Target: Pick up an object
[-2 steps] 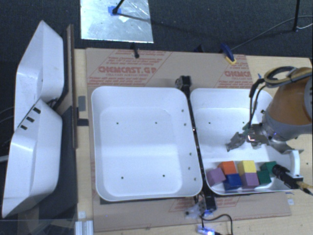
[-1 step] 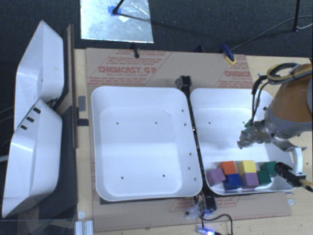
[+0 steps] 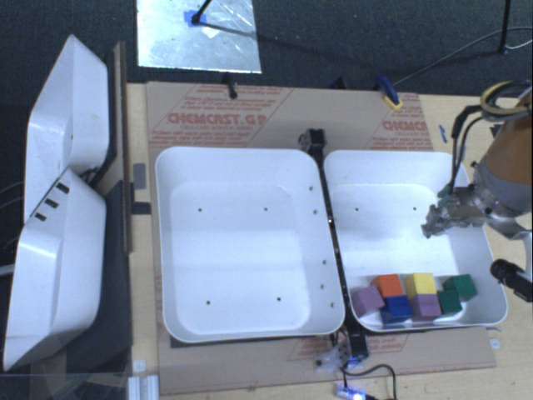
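Note:
Several small coloured blocks lie bunched along the near wall of the right bin (image 3: 391,173): a purple one (image 3: 368,298), an orange one (image 3: 389,286), a blue one (image 3: 397,307), a yellow one (image 3: 420,284), another purple one (image 3: 426,306) and two green ones (image 3: 459,287). My gripper (image 3: 439,217) hangs over the right side of that bin, well behind the blocks and apart from them. Nothing shows between its fingers; its tip is small and dark here.
The left bin (image 3: 241,161) sits beside the right one, with a black divider between them. Two spare white bins (image 3: 58,223) lean off the bench at far left. A shiny metal sheet (image 3: 198,22) lies at the back. Cables run near the front edge.

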`<state>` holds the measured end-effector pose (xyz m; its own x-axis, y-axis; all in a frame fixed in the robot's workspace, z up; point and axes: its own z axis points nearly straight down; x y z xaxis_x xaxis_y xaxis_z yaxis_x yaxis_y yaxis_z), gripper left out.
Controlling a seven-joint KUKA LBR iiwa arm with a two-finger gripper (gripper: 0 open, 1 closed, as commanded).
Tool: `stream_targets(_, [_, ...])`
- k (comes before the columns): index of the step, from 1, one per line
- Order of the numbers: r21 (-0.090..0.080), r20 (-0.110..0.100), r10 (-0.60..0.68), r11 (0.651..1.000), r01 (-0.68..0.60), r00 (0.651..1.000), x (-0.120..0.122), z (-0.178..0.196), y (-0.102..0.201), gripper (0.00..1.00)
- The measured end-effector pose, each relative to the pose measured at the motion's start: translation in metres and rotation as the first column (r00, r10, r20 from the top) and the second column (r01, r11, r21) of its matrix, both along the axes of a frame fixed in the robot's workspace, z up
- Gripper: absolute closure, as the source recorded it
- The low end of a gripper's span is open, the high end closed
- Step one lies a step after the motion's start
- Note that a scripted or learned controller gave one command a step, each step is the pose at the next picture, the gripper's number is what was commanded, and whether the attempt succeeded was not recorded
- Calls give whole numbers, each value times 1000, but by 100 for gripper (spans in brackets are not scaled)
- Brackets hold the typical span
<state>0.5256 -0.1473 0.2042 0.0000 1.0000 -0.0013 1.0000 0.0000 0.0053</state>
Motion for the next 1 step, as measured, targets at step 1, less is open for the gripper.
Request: stream_targets(1, [0,-1,1,1000,-1,1000,1,45,0,100])
